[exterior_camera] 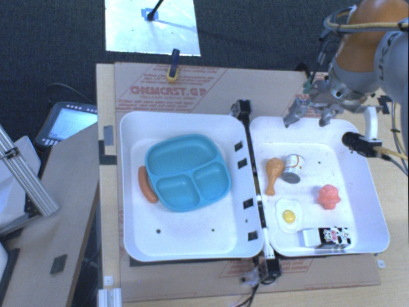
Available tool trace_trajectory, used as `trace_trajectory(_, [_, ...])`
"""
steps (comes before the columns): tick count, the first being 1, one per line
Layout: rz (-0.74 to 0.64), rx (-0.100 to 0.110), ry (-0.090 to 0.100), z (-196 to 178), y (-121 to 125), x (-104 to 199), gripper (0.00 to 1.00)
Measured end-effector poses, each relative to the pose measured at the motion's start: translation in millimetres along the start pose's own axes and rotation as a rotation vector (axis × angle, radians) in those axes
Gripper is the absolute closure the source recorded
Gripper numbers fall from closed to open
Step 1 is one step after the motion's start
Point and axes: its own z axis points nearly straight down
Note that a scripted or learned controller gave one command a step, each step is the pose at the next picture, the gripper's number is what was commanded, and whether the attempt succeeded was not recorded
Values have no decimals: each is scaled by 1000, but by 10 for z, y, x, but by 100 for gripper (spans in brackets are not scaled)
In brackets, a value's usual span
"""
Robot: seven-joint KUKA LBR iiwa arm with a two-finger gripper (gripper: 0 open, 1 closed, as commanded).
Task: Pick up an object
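Camera view: fingers (309, 115) spread empty above right bin (377, 210).

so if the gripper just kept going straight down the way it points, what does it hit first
Probably the bare white floor at the far end of the right-hand shallow white bin. The two-finger gripper hangs near that far rim; depth is unclear, so it might meet the rim itself.

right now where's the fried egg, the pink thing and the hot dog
fried egg (289, 214), camera view, on the yolk
pink thing (328, 197), camera view, on the middle of its body
hot dog (147, 184), camera view, on the middle of its length
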Motion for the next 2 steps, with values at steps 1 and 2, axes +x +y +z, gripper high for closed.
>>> trace_trajectory(1, [-2, -13, -1, -87, 23, 2, 0])
trace_trajectory(2, [-4, -9, 0, 506, -2, 76, 0])
